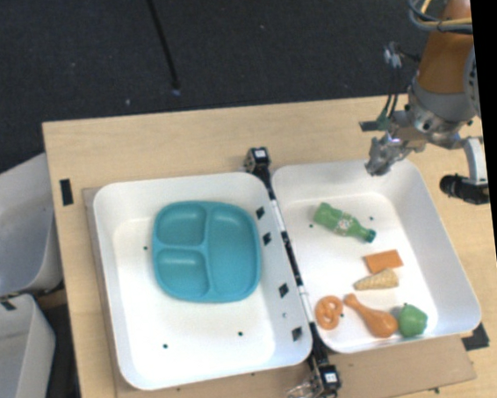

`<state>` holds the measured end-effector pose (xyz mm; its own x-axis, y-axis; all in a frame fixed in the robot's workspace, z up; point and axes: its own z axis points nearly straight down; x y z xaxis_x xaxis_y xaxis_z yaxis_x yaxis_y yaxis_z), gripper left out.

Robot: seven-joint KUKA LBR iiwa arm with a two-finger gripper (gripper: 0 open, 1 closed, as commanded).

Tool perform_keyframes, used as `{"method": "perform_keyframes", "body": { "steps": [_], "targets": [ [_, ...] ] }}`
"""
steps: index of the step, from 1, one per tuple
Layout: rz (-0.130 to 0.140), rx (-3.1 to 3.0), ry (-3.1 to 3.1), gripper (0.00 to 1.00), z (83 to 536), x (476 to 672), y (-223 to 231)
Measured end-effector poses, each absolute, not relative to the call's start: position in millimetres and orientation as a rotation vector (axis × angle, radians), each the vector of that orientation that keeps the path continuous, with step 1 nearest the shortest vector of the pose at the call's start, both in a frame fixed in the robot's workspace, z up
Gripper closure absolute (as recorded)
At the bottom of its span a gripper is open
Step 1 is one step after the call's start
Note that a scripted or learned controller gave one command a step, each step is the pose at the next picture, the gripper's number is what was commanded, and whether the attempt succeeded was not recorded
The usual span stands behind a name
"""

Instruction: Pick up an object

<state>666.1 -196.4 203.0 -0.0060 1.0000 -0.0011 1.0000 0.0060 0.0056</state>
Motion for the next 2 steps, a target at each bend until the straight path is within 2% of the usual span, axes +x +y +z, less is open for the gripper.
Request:
{"method": "perform_keyframes", "body": {
  "steps": [1,2],
  "targets": [
    [0.006,2.211,2.223,1.00,258,667.1,-198],
    [-0.001,2.217,2.226,1.00,248,641.8,-147]
  ]
}}
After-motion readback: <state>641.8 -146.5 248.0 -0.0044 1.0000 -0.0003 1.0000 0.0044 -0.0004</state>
